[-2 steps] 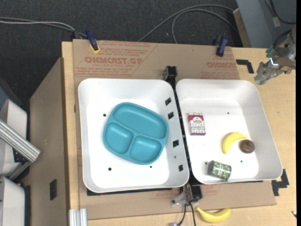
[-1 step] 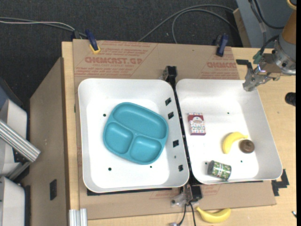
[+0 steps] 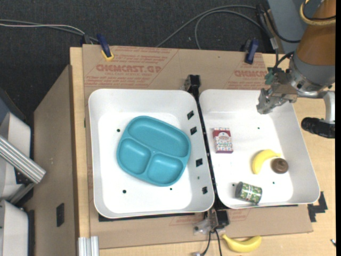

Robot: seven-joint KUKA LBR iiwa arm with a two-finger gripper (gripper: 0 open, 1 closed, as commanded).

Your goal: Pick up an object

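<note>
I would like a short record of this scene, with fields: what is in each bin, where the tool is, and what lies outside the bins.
left bin: one blue divided tray
right bin: red card box, banana, brown round object, green can lying on its side
tool: above the right bin's far right corner, holding nothing visible
outside the bins: second banana at the bench's near edge

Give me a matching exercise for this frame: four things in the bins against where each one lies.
Things:
1. tray
2. card box
3. banana
4. can

Places:
A. near the right bin's front edge
B. right bin, touching a brown round thing
C. middle of the left bin
D. right bin, close to the divider

Pairs: 1-C, 2-D, 3-B, 4-A
</note>
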